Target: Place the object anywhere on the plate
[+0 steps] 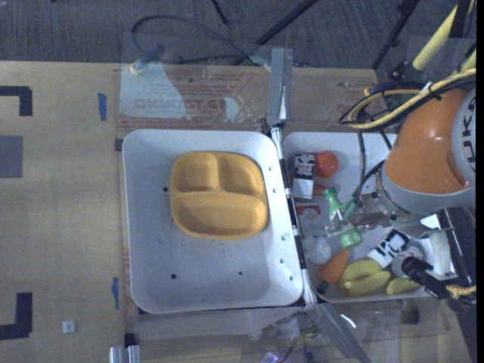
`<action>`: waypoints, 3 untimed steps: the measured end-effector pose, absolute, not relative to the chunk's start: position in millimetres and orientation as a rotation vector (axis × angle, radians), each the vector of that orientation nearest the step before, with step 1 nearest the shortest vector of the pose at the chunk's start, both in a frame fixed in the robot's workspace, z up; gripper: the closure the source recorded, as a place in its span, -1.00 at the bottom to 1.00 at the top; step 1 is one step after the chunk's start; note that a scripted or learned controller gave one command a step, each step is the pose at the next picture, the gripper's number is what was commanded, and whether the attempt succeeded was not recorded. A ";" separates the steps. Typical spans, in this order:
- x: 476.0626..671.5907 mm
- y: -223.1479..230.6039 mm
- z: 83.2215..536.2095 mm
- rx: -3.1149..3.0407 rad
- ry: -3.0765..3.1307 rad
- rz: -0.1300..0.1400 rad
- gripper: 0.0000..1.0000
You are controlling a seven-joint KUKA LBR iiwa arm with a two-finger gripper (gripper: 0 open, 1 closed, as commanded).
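Currently, from the overhead cam: grey arm w/ orange band [427, 150] reaches in from the right and sits over the right shallow white bin [355, 153]. Tool [355, 219] is low over the clutter in the middle of that bin. It's too blurred and crowded by the wrist for me to read, so I can't tell if it's spread, pressed together or pinching anything.

Task target: yellow-orange three-compartment plastic plate [219, 195] lies flat in the upper-middle of the left shallow white bin [204, 278], well apart from the tool. Its single large compartment faces the near side.

All loose objects I see lie in the right bin:
- green plastic bottle [333, 203], tilted, just beside the tool on its left
- small green piece [350, 239] just below the tool
- orange carrot [335, 266] near the front-left corner, slanted
- yellow bananas [367, 275] along the front wall, touching the carrot's right side
- red round ball [327, 164] at the back
- black-white-red small carton [304, 171] touching the ball's left
- black-and-white printed item [392, 246] right of the tool, under the arm

Which of these is the obj to move, I can't tell.

Wooden bench [60, 218] carries both bins; bits of blue tape [102, 106] are stuck left of the bins.
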State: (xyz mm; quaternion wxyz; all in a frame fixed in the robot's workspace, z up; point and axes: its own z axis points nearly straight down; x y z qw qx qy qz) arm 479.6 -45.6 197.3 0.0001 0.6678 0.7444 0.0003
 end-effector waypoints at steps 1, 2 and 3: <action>566.8 -68.4 184.5 1.798 2.571 0.001 1.00; 614.4 -4.2 213.7 1.400 2.806 0.004 1.00; 633.1 67.3 234.7 0.722 3.050 0.005 1.00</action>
